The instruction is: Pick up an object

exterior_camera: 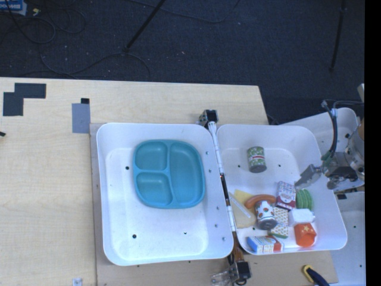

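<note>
In the right bin [324,137], a heap of small things lies toward six o'clock: an orange block [305,234], a green piece [304,199], a small can on its side [266,215]; probably they were simply tipped in, since they touch and overlap. A green can [256,159] stands alone toward twelve o'clock. The pincer [309,175] hangs at three o'clock, above the bin's edge, near the heap; if it is apart or together I cannot tell, and I see nothing between it. The left bin [110,189] carries a blue divided plate [168,174]. The table [47,189] is pale wood; beyond it is dark carpet [178,34] with cables.
</note>
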Motion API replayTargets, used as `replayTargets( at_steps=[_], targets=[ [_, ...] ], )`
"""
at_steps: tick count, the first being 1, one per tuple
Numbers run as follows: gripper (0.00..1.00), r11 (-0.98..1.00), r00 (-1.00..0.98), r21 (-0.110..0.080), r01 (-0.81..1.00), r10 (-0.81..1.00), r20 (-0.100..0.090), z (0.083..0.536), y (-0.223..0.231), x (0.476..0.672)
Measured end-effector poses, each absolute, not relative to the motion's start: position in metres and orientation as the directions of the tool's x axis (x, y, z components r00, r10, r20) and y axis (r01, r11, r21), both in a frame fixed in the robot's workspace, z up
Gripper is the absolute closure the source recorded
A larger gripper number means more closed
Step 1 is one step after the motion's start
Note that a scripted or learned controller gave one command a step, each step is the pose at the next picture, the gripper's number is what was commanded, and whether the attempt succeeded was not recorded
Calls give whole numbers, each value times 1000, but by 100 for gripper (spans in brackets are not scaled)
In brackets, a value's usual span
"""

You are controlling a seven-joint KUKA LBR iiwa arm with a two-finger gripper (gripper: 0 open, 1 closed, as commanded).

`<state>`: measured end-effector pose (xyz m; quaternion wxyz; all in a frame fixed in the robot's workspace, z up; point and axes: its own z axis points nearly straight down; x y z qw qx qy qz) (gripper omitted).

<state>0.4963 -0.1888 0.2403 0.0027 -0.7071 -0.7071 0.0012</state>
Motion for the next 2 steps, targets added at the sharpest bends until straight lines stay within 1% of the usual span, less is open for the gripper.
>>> replayTargets(
  at_steps=[1,2],
  targets=[
    [0,-1,1,2,1000,1000,0,99,-149,522],
    [0,1,-1,8,1000,1000,-5,91,-130,582]
  ],
)
